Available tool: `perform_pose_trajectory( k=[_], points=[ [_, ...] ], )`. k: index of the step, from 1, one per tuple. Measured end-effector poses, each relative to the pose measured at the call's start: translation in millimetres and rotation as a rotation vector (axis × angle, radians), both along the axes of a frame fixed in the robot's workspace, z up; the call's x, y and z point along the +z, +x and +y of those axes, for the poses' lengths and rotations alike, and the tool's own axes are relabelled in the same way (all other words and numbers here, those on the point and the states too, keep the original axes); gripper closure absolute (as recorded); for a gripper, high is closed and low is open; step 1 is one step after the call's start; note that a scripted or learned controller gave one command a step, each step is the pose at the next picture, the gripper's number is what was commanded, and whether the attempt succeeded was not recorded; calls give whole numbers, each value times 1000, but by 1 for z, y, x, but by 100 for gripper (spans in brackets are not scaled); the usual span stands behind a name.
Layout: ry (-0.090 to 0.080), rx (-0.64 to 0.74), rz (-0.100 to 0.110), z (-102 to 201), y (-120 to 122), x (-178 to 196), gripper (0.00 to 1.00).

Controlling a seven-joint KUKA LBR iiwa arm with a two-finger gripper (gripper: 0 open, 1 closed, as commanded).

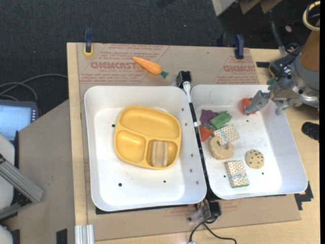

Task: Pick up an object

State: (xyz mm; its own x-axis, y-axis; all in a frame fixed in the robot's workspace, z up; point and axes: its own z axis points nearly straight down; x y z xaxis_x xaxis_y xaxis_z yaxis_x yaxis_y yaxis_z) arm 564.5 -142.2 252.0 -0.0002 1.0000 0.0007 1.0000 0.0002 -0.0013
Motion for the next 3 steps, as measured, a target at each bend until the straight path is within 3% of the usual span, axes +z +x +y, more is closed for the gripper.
perform_pose_trajectory(
  k=[1, 2, 3],
  points=[
    [-2, 6, -10, 21, 106, -149, 0],
    [2, -3, 7, 15, 16, -141, 0],
    [-1, 4, -5, 49, 63, -168, 0]
  ],
)
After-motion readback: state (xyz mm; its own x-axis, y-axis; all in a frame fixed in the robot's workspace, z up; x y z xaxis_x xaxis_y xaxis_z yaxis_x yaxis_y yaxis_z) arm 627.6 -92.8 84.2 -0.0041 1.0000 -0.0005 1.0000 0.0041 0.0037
